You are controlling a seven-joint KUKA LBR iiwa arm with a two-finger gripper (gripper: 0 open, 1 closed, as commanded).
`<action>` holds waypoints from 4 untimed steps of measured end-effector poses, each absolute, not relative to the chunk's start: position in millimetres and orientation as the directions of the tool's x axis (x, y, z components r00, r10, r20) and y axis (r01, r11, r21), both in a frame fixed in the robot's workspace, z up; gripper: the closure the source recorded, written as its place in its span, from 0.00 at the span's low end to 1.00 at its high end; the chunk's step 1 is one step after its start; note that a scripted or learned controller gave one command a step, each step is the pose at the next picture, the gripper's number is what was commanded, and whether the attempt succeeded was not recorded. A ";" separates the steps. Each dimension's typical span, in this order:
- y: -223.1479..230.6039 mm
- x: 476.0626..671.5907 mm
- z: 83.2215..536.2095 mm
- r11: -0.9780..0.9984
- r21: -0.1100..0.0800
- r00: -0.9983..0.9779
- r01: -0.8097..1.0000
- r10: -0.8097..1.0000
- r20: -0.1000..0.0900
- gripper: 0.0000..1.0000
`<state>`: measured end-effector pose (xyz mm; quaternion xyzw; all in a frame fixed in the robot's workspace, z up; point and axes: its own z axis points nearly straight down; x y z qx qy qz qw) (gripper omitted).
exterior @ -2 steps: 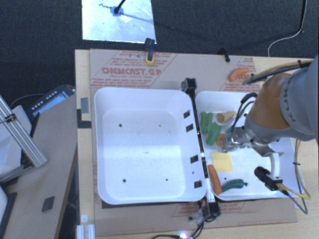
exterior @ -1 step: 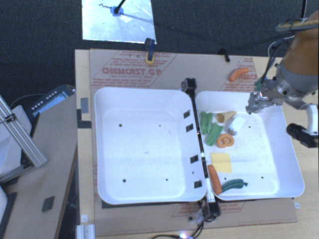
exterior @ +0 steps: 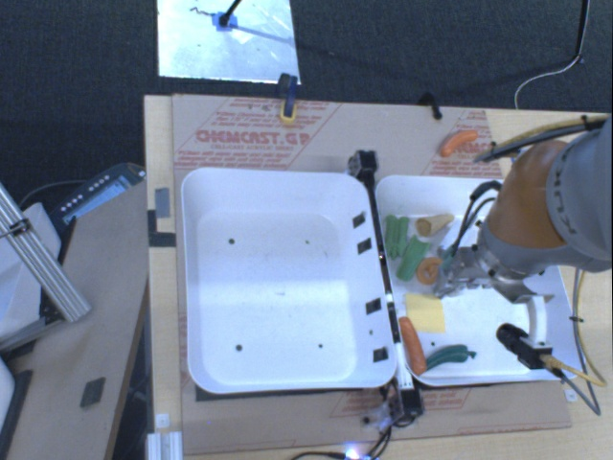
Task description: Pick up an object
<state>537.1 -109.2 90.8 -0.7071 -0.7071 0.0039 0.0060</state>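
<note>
Right, claw (exterior: 448,278) is down in the right bin (exterior: 551,286), over the orange round piece (exterior: 428,270) & yellow square (exterior: 426,311); can't tell its state. Toy food looks light, stiff, a bit slick: best pinched across narrow sides. Carrot (exterior: 413,345) hugs the bin wall; more room mid-bin.

The cardboard sheet (exterior: 316,127) under the bins bears red print reading "CHEMCAST GP"; smaller lines are illegible.

Grey arm (exterior: 584,195), orange wrist band (exterior: 527,204), black cable (exterior: 471,220)
</note>
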 end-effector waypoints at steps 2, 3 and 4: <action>-36.2 598.6 192.2 0.013 0.022 -0.013 1.000 1.000 0.000 1.00; -88.9 575.3 178.6 -0.002 0.000 0.002 1.000 1.000 -0.001 1.00; -94.9 573.0 96.5 0.000 -0.005 0.000 1.000 1.000 0.000 1.00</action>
